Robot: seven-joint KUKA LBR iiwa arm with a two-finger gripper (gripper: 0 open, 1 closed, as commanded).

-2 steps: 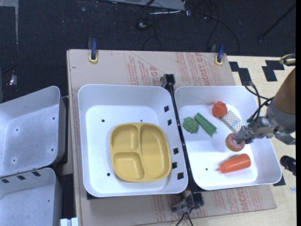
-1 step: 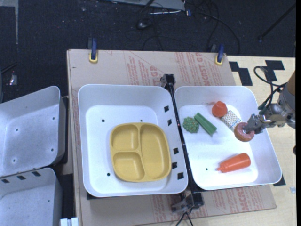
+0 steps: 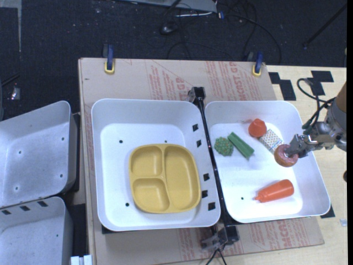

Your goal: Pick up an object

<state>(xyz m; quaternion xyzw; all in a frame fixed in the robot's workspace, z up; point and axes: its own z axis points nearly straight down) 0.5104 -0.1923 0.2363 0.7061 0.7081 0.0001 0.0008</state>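
Two bins are sitting on the desk [image 3: 88,148]; nearest the camera in my right bin [image 3: 309,195] an orange carrot [image 3: 274,191] is lying, and above it my end effector [image 3: 295,149] is hanging over a brown ring [image 3: 284,157]. I cannot tell whether I am gripping it. I judge I am attempting the grasp; lifting straight up comes next. Just beyond, a checkered block [image 3: 270,139], red ball [image 3: 257,128], green stick [image 3: 241,145] and broccoli [image 3: 223,146] are crowding close. A yellow tray [image 3: 164,178] is lying in the left bin [image 3: 110,148].

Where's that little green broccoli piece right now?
The broccoli lies in the right bin, near its left wall, touching or almost touching the green block on its right.
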